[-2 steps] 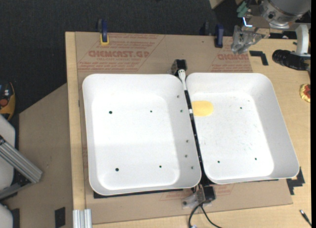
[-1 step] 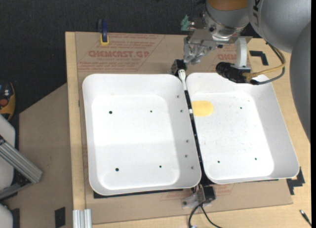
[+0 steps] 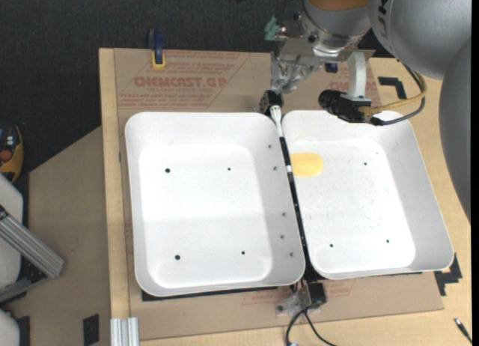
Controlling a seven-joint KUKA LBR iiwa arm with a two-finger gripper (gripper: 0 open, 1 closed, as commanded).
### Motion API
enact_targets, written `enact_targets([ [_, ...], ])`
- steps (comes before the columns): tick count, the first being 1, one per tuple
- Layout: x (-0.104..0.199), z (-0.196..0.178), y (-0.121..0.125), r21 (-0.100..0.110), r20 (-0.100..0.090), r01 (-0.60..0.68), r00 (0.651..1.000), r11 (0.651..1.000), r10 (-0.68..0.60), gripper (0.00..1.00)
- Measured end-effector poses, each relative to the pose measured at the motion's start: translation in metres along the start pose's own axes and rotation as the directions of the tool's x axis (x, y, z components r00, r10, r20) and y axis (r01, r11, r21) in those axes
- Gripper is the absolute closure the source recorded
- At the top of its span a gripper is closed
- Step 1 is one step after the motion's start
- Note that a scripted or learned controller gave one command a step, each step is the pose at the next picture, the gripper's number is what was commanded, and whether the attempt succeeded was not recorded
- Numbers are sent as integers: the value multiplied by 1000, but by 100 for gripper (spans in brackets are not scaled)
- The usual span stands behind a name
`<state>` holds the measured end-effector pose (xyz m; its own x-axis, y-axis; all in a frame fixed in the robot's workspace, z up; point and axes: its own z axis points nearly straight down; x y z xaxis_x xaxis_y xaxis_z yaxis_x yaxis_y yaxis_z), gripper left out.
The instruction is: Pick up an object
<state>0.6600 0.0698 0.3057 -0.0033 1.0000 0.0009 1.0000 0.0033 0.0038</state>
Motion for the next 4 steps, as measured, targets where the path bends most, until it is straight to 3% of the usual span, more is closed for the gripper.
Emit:
enact_targets([
  [1, 44, -30, -14, -2, -1, 2, 1000, 1000, -2, 100],
  [2, 155, 70, 6, 6, -1, 5, 1000, 1000, -5, 100],
  [3, 155, -23, 8, -6, -2, -2, 1000, 1000, 2, 100],
  [4, 31, -61, 8, -3, 4, -14, 1000, 1000, 14, 100],
])
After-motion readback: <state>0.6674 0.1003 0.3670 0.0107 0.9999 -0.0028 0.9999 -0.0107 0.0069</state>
